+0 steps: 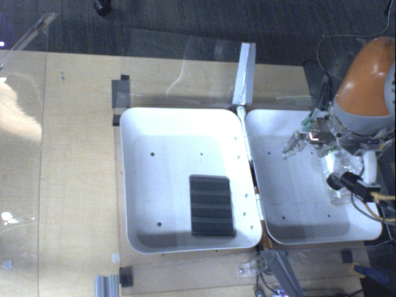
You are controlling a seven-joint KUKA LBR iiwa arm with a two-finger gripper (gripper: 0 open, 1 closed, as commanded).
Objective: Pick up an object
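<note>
camera view: light wooden surface (74, 184) carries two shallow white bins side by side, their inner rims touching along the middle. left bin (142, 166) holds one dark ribbed rectangular block (211, 206), lying flat on the bin floor, long side running toward the near edge, placed right of centre and close to the near wall, apart from the side walls. a few small dark dots show on the floor of that bin. right bin (278, 190) has a bare white floor toward its left and near parts; nothing clearly resting there. grey arm with orange band (365, 79) comes in from the right, above the far right part of the right bin. end effector (322, 142) sits low over that bin, near its right side, well apart from the ribbed block in the other bin. pale and dark parts crowd around the wrist, cables (371, 200) trailing to the right; cannot tell whether the end effector is open or closed, and nothing is visibly between it. a grey metal strip (245, 73) stands at the far junction of the two bins. clear plastic sheeting (25, 73) covers the left of the surface.
</note>
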